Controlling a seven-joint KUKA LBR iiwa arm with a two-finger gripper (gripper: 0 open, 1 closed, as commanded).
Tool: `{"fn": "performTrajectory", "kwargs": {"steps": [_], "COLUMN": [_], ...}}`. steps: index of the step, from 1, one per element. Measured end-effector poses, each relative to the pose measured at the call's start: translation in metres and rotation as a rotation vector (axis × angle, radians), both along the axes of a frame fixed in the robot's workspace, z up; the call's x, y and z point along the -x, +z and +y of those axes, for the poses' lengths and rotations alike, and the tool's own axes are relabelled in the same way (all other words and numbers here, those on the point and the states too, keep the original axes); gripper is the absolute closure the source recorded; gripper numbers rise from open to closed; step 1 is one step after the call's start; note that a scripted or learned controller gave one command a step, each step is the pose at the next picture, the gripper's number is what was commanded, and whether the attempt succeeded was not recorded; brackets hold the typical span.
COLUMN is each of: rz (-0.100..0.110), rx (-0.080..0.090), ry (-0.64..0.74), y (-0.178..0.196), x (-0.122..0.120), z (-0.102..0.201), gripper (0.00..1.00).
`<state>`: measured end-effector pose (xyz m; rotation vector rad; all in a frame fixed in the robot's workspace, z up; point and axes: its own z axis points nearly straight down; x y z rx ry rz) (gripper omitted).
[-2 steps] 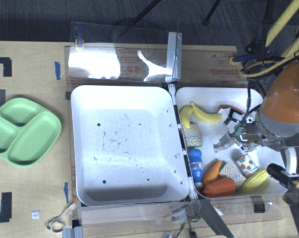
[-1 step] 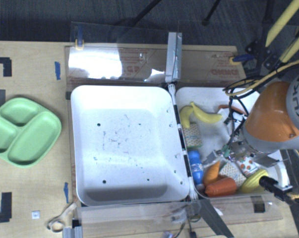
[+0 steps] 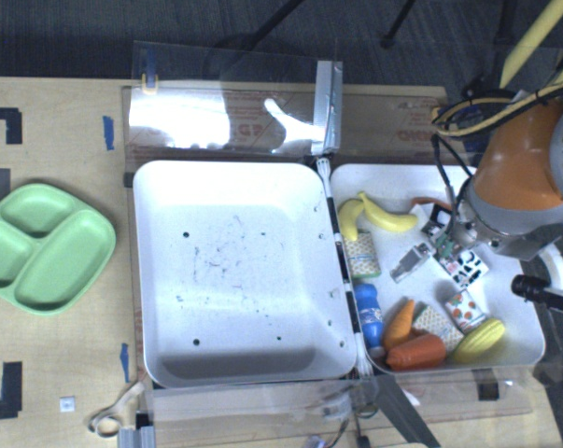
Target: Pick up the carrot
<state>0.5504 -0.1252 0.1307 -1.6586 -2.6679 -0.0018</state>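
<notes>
The carrot point(image 3: 401, 317) is a short orange tapered piece lying in the right bin point(image 3: 533, 343) near its front left, between a blue bottle point(image 3: 368, 312) and a patterned packet. My gripper point(image 3: 424, 242) hangs over the middle of that bin, up and to the right of the carrot and well apart from it. It looks open, with nothing between its fingers. The orange-banded arm comes in from the right.
A red-orange object point(image 3: 416, 351) lies just in front of the carrot, touching it. Also in the right bin are a banana point(image 3: 379, 215), a lemon point(image 3: 480, 337), a small box point(image 3: 360, 255) and a black-and-white cube point(image 3: 468, 268). A green divided plate point(image 3: 43, 246) sits at the far left, beyond the left bin point(image 3: 234, 259).
</notes>
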Motion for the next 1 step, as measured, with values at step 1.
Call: {"fn": "performTrajectory", "kwargs": {"steps": [1], "rz": [0.001], "rx": [-0.001], "ry": [0.327], "y": [-0.0179], "x": [0.0502], "z": [0.0204], "gripper": [0.0]}}
